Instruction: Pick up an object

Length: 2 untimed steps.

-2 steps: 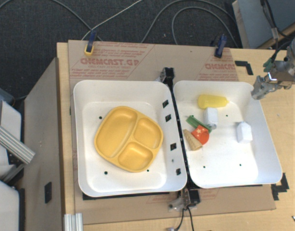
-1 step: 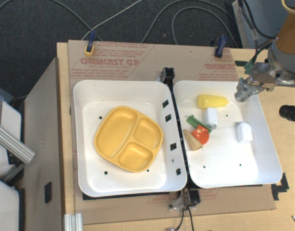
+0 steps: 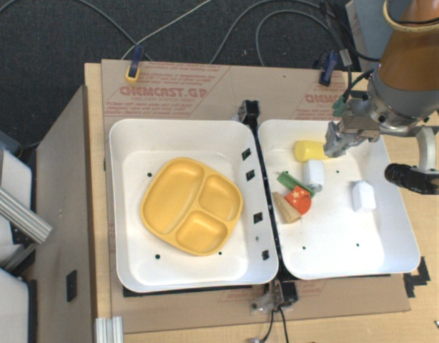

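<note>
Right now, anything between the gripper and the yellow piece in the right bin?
Nothing visible. The gripper hangs just right of the yellow piece, at the back of the right bin. The white cylinder sits just in front of it, and the red and green pieces lie nearer the divider.

A brown board (image 3: pixel 227 84) printed with red lettering covers the bench, held by blue clamps (image 3: pixel 136 68) at its far edge; dark carpet (image 3: pixel 55 27) with loose cables (image 3: pixel 198 9) lies beyond.
</note>
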{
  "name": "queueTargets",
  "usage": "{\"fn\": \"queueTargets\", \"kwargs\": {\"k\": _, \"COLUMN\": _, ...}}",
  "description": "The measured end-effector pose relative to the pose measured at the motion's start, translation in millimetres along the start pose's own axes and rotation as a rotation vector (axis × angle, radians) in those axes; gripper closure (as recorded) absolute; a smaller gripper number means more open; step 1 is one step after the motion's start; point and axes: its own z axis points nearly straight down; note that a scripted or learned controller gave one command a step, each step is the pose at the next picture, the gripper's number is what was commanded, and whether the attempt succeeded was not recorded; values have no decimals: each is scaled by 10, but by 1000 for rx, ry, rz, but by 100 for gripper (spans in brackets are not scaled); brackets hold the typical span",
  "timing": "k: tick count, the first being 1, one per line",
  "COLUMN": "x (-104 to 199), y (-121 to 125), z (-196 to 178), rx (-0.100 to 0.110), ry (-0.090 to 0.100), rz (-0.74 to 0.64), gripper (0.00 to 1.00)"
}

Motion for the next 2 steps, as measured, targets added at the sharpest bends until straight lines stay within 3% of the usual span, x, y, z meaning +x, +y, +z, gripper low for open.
{"fn": "queueTargets", "kwargs": {"k": 1, "x": 420, "y": -22, "z": 144, "rx": 0, "ry": -1, "rz": 1, "gripper": 100}}
{"fn": "queueTargets", "kwargs": {"k": 2, "x": 1023, "y": 50, "z": 344, "rx": 2, "ry": 0, "rz": -1, "gripper": 100}}
